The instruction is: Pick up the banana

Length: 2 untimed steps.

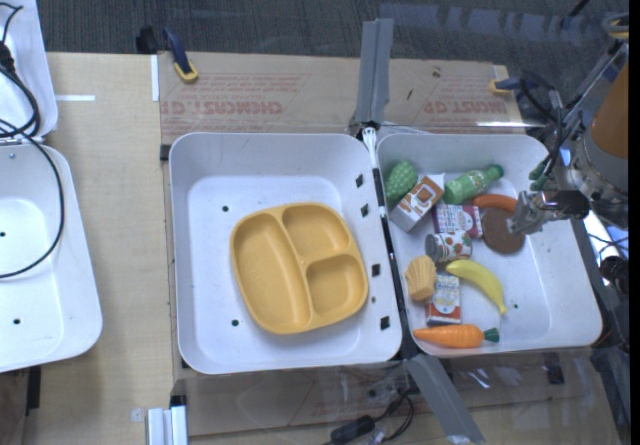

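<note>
I see the banana (pixel 478 279) in the right bin (pixel 560 318), lying approx. flat btw. a small carton (pixel 444 299) and bare floor, w/ a carrot (pixel 452 336) just below. End effector (pixel 525 214) hovers up-right of it; can't tell how wide it stands. Banana's prob. light, stiff plastic, smooth and curved, so it may slip. I'd pinch across the mid-body.
</note>
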### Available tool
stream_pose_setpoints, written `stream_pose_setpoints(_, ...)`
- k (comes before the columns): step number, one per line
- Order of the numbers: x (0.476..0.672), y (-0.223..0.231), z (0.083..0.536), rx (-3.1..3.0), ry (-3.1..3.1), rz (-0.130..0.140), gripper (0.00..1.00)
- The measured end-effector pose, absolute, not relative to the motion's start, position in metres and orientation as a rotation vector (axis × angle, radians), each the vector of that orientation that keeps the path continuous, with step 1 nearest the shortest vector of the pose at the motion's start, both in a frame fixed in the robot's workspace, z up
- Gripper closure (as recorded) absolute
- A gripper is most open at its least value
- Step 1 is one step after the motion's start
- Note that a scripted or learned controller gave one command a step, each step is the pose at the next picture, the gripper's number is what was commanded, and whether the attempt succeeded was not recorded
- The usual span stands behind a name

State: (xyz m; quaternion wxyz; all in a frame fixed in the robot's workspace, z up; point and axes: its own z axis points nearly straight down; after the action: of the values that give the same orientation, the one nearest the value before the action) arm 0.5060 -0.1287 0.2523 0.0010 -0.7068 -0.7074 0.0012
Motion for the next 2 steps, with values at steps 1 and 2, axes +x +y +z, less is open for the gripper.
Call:
stream_pose_setpoints(1, 0.496, -0.160, 0.116, -2.207, -2.233, 0.002, 0.00)
stream_pose_setpoints(2, 0.477, -0.134, 0.091, -1.751, -2.607, 0.000, 0.00)
